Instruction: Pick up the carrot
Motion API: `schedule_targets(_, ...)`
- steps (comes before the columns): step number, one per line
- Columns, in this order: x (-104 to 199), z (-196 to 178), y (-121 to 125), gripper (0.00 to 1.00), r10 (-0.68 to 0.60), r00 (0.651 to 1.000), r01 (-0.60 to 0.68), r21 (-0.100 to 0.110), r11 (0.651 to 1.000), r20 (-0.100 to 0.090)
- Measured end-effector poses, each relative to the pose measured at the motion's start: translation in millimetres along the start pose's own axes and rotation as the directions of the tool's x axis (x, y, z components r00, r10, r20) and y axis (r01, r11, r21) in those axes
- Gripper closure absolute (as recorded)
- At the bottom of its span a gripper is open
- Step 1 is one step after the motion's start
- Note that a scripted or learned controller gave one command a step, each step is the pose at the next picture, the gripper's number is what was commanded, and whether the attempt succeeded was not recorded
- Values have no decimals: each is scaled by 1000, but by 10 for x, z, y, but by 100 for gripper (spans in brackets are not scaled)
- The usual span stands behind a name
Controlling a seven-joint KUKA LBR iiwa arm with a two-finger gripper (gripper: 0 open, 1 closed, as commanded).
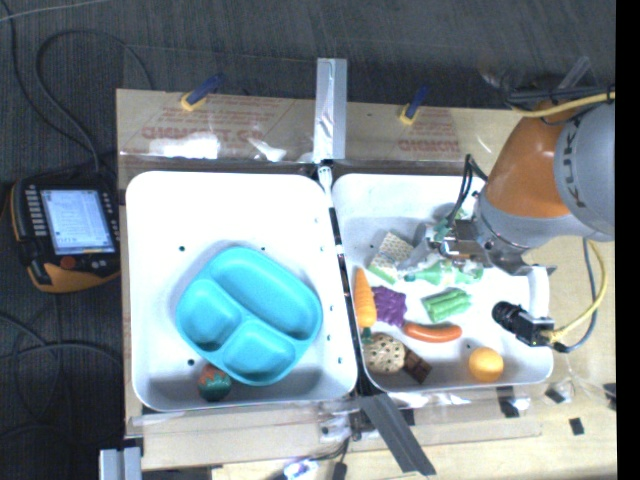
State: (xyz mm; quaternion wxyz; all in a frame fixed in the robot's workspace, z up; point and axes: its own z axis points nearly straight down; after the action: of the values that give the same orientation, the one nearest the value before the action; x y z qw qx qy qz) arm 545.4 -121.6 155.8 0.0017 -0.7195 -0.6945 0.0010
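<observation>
Arm (560, 173): you're looking at it reaching in from the right, orange band over the right bin's far corner, wrist tipped down toward the toy food.
Left bin (160, 208): well off to the left of the fingers; it carries a blue divided tray (250, 313) lying at a slant, and a small red-and-green piece (213, 381) at the near-left corner.
Right bin (345, 193): this is where the fingers work, and the food is crowded into its middle and near half, so you have little free room around any one piece.
Gripper (448, 240): it hangs over the pale green and white bits (395, 255) near the middle of the right bin; the arm's body hides the tips, so you cannot tell how they are set or whether they have anything.
Carrot (365, 299): orange, lying lengthwise along the right bin's left wall, clear to the left of the fingers and a bit nearer the front edge; nothing is on it.
Neighbours: purple bunch (390, 305) just beside the carrot on the fingers' side, sausage (433, 332) and green pod (445, 301) nearer the fingers, cookie (382, 352) and orange ball (486, 364) toward the front.
Judgement: the pick looks not yet made; you'd need a move left, and the wall plus the purple bunch may crowd the approach.
</observation>
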Motion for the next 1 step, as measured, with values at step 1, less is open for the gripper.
schedule_targets(1,140,650,-591,0,-18,1000,18,-13,1000,3)
